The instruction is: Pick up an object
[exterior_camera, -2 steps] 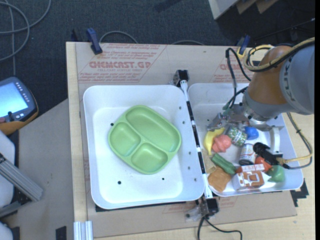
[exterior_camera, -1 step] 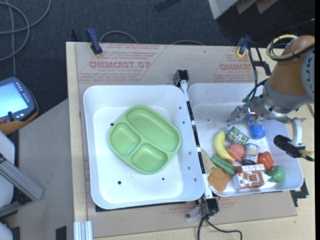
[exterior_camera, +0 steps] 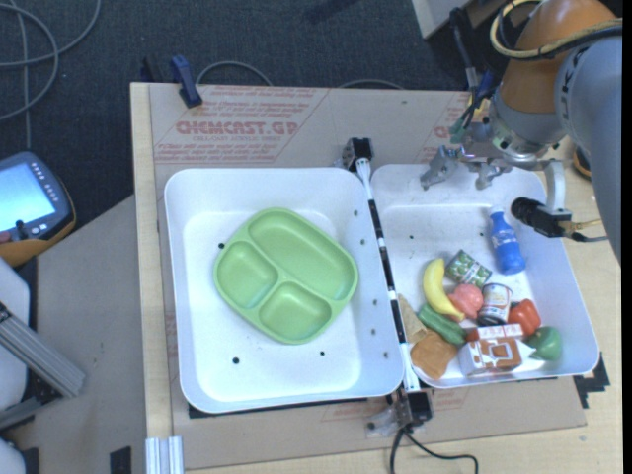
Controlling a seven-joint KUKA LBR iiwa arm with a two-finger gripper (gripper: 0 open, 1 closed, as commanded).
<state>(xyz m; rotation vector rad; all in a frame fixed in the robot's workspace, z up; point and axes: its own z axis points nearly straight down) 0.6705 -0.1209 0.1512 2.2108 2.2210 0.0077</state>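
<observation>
So, approach step, nothing grabbed yet | gripper spread wide and empty at 12 o'clock of the right bin | blue bottle sits nearest, toy food pile around 5 o'clock | next: probably drop over the bottle, then pinch

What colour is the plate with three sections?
Light green. The divided plate shows best in the camera view, in the left bin.

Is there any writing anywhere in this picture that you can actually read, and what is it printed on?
"CHEMCAST GP", roughly, in large red letters on the brown board behind the bins; part of it is blurred.
Smaller red lines on that board: too blurred to read.
Labels on the blue bottle and the small food packages: too small to read.
</observation>
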